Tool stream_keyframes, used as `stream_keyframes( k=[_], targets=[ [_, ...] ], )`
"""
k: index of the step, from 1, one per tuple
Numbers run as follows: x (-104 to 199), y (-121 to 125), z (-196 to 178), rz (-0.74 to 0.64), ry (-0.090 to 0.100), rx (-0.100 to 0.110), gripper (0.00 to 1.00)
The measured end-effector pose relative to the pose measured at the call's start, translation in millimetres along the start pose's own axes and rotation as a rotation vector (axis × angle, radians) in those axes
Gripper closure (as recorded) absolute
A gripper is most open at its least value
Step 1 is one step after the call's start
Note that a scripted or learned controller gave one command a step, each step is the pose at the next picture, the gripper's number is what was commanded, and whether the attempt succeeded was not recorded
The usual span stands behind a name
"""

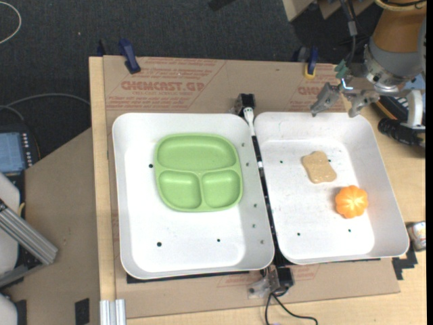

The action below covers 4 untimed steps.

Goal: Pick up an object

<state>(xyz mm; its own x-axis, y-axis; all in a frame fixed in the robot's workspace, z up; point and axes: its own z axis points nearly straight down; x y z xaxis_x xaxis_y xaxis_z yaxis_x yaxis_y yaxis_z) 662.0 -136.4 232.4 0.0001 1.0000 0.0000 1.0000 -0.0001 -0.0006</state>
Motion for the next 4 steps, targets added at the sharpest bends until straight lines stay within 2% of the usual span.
stream_keyframes(
  k=[1,2,3,4],
  targets=[
    [-64.2,2.3,76.7,0.005,-0.001,0.007,0.0],
    [-82.8,-16.3,148.8,-0.001,0.014,0.0,0.0],
    [-82.7,-82.0,144.4,-0.002,0.008,-0.006,0.0],
    [-79.3,6.6,148.0,-0.005,0.019,0.015,0.0]
  ],
)
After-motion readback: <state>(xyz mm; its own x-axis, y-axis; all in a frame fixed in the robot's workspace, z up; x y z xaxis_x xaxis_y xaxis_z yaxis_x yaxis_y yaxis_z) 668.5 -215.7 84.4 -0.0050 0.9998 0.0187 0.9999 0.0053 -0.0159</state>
